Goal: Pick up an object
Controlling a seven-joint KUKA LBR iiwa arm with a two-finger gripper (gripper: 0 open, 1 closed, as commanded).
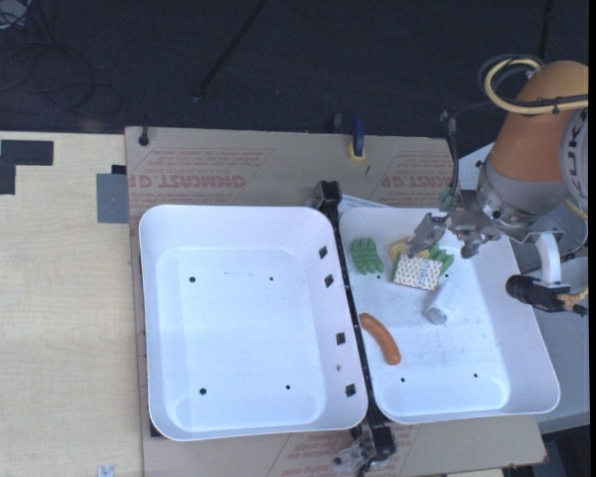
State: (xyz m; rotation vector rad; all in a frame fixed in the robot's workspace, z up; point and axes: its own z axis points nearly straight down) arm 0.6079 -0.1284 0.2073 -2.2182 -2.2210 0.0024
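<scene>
Camera view looks down on two white bins, and all the stuff sits in the right bin. The likely target is a small flat block with a pale dotted face, lying tilted near the bin's back, with green bits poking out at its right edge. The arm comes in from the right, orange band up top, wrist angled down and leftward so the gripper hangs right above that block. Its fingers look spread apart with nothing between them, so it's released, though whether the tips touch the block I can't tell. Around it: a green ribbed piece just left of the block, a small grey cylinder just below and right of it, and an orange sausage-shaped thing further toward the front near the divider. The left bin sits beside it on a cardboard sheet.
</scene>
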